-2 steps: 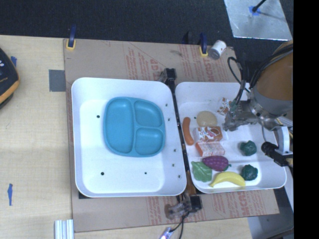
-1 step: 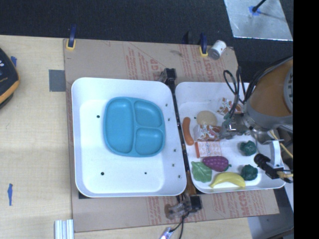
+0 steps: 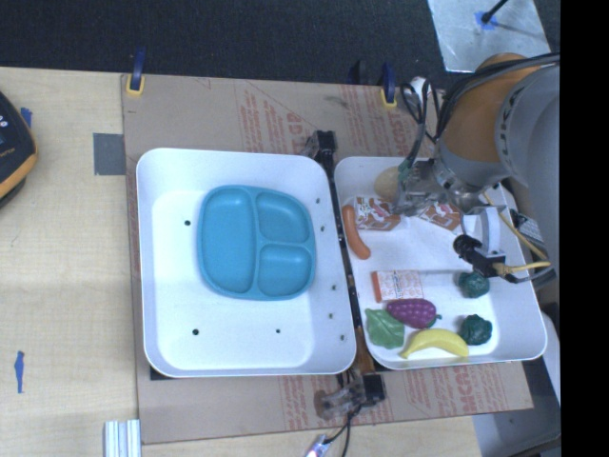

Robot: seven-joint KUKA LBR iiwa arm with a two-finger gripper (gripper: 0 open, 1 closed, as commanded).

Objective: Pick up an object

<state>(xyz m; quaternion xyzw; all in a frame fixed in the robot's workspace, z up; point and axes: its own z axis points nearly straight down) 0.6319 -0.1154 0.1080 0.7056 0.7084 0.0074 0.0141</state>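
The right bin (image 3: 528,336) holds several small items. An orange sausage (image 3: 356,233) lies by its left wall, with a printed snack packet (image 3: 377,214) beside it. A tan round piece (image 3: 388,182) sits at the far left corner. Nearer the front lie a small white and orange packet (image 3: 398,285), purple grapes (image 3: 411,311), a green leaf (image 3: 383,328), a yellow banana (image 3: 436,344) and two dark green pieces (image 3: 476,329) (image 3: 473,282). My gripper (image 3: 413,196) is low over the back of this bin, between the tan piece and the snack packet. Its tip is dark and hard to read.
The left bin (image 3: 162,341) carries a blue divided plate (image 3: 257,242). Black clamps (image 3: 324,144) join the bins at the back and front. The grey arm with its orange band (image 3: 481,122) and cables covers the right bin's back right corner.
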